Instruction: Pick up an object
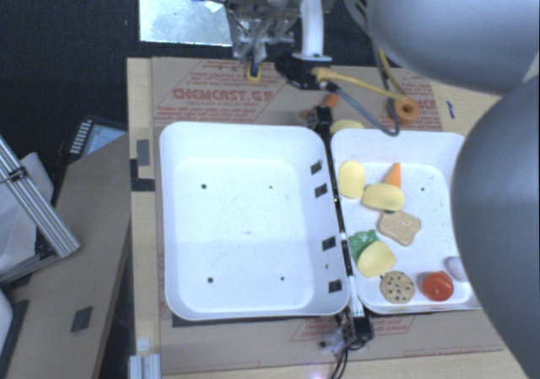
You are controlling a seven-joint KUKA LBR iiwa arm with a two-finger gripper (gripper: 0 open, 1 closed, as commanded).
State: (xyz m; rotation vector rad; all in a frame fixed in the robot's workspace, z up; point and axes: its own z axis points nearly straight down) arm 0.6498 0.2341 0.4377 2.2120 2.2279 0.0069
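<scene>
- Claw (253,52): hangs above the far edge of the desk (143,116), beyond both bins; fingers drawn narrow, with a small yellow piece (252,73) at their tips. Whether it is truly gripped I cannot tell, as the view is blurred there.
- Left bin (245,149): white, shallow, lying beside the right bin (439,149).
- Right bin contents, far to near: orange carrot-like piece (393,174); pale yellow lump (351,176); yellow oblong piece (383,197) just beside it; tan toast slice (398,227); green piece (363,241) touching a yellow rounded item (375,259); speckled cookie (396,287); red tomato-like item (437,286).
- Outside the bins: an orange ring (407,109) on the cardboard sheet (211,94); a pale yellow object (346,127) at the right bin's far rim.
- Arm (472,14): grey, covering the right bin's right side.
</scene>
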